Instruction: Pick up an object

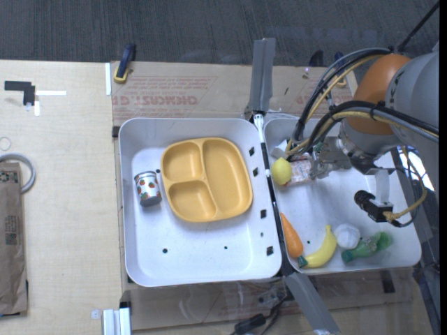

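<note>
The gripper (302, 167), its opening impossible to tell, sits by the lemon (281, 171) at the right bin's (391, 260) left wall, so centre squarely before closing.

Pincer (299, 169) beside lemon (281, 171) in right bin (401, 257).

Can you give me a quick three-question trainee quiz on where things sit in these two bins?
1. True or false: the plate lies in the left bin.
2. Which item lies nearest the gripper? A. banana B. lemon C. can
3. Fill in: the carrot lies along the ____ wall of the right bin.

Key:
1. True; the can lies beside it.
2. B; the lemon sits right at the fingertips.
3. Left, near the divider.
</note>
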### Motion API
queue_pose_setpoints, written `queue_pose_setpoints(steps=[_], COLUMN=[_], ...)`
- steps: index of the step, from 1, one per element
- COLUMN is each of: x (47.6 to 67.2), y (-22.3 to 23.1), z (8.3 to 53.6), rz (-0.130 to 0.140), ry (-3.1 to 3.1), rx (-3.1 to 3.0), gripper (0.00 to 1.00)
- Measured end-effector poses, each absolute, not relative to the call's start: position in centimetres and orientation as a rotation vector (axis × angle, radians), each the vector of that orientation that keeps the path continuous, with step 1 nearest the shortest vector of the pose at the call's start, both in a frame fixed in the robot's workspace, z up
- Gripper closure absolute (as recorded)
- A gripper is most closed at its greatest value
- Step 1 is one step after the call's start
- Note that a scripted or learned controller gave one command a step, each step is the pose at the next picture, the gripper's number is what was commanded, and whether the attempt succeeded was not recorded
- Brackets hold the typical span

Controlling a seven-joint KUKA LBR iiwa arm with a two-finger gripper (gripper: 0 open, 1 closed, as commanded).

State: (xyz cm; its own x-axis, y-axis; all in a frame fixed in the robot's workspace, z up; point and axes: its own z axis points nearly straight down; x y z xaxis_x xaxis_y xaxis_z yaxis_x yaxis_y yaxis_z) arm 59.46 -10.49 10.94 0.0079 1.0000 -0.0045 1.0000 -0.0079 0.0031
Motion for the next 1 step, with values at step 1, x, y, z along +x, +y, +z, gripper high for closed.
queue_pose_setpoints(steps=[1], x=[59.46], y=[-10.48], z=[10.93], rz=[-0.002], ry=[2.209], rx=[2.227], gripper=[0.0])
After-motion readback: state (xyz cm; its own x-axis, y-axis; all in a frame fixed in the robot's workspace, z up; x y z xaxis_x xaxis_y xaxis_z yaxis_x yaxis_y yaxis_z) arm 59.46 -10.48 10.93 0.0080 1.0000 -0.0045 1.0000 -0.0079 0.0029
